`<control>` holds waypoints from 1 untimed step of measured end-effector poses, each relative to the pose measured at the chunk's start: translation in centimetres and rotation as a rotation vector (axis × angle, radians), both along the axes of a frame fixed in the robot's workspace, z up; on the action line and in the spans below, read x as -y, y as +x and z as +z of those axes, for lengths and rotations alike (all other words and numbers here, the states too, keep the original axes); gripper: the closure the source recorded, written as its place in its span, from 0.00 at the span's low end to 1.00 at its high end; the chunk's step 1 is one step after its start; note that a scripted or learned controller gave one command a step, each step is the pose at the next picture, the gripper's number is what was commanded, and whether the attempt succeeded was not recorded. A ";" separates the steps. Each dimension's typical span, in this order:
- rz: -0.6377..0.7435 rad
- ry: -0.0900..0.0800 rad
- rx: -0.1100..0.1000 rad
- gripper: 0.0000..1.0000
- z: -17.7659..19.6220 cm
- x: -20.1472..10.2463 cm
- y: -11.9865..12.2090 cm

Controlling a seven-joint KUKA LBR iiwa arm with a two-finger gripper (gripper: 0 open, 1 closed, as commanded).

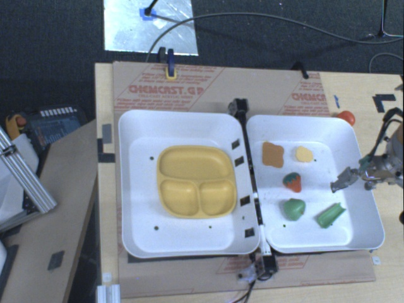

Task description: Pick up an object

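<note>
The right bin (pixel 363 229) holds several small toy foods: a brown toast-like slab (pixel 273 154), a pale yellow piece (pixel 304 154), a red strawberry with a green top (pixel 291 181), a round green item (pixel 293 208) and a long green piece (pixel 330 215). My gripper (pixel 343 181) reaches in over the bin's right side, above and a little right of the long green piece. I see nothing held in it.
The left bin (pixel 136 169) carries a yellow divided plate (pixel 193 181). A small red object (pixel 345 117) lies on the bench just outside the right bin's far corner. Cables and a grey wrist assembly (pixel 385 166) crowd the right edge.
</note>
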State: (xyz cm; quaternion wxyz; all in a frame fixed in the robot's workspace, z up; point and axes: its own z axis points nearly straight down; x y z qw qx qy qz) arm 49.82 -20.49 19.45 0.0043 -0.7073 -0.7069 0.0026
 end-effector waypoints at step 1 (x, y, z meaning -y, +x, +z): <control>0.004 -0.003 0.011 0.00 0.5 0.0 0.3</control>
